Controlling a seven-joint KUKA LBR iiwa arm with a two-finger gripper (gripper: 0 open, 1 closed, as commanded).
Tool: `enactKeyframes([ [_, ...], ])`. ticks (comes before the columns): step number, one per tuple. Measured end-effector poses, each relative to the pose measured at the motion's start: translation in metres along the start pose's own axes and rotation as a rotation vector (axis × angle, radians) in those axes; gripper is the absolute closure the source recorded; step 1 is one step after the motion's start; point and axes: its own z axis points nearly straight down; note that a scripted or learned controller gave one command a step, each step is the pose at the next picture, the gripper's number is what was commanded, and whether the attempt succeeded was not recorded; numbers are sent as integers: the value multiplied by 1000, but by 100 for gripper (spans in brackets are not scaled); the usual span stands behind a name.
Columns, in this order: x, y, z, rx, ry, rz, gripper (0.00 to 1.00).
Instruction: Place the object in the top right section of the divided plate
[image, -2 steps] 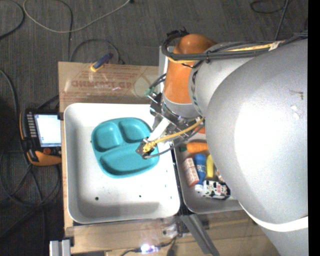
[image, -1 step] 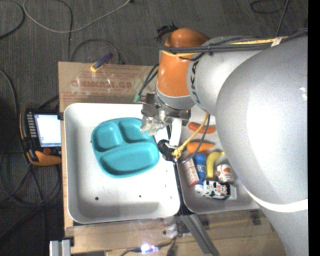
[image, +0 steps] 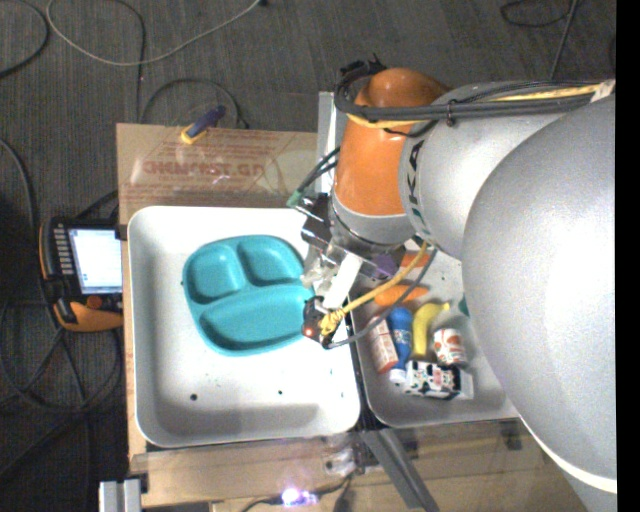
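Pincer (image: 322, 308) sits low over the right rim of the teal divided plate (image: 245, 295), near the seam between the two bins. Fingers are hidden in the clutter under the wrist, so can't tell how far open it is or whether anything is in it. A small dark red-tipped bit shows at its lower end, touching the plate's right edge; can't tell what it is.

Arm (image: 480, 200): orange band right above the wrist, grey body covering most of the right side of the view. Yellow and black cables run off the wrist toward the right bin.

Plate lies in the left white bin (image: 160, 400), toward that bin's top right area, three sections, nothing visible in them.

Right white bin (image: 385, 400) holds a clump of items near its middle: orange piece (image: 405, 292), blue bottle (image: 401, 330), yellow object (image: 427, 325), red-and-white can (image: 450, 345), black-and-white patterned item (image: 432, 380). Which one is the task object isn't clear.

Handheld tablet controller (image: 85, 270) lies on the floor off the surface's left edge.
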Motion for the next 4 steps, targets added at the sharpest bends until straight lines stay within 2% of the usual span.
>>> enactKeyframes([
  [1, 53, 29, -16, -2, -1, 28, 100],
  [2, 46, -25, -25, 0, -1, 155, 100],
  [3, 55, -13, -47, -4, -1, 74, 100],
  [4, 97, -87, -14, -1, -1, 124, 100],
])
